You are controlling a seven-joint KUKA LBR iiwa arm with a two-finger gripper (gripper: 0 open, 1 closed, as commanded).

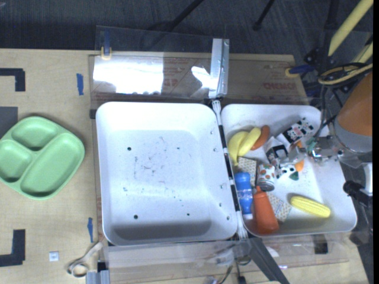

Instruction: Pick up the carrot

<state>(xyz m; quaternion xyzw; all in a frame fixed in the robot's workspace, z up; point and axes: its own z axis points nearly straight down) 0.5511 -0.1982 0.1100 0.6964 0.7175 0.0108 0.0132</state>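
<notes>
Presently, the carrot (264, 133), as best I can identify it, is the short orange piece lying in the right bin (337, 185), near its back-left corner. It touches the far side of the bananas (244, 142) and rests on the bin floor. It has not been lifted.

My gripper (291, 142) is low over the middle of the same bin, among small black-and-white clutter, near the carrot but to its right and apart from it. The clutter masks its outline, so I cannot tell whether it is released or clenched. Nothing orange is visibly held in it.

Assessment: the approach is partly made; grasp and lift are outstanding. I judge I must shift left toward the bananas before closing.

Also noted: a blue bottle (243, 187), an orange bottle (265, 212) and a yellow corn cob (309, 205) toward the front.
</notes>
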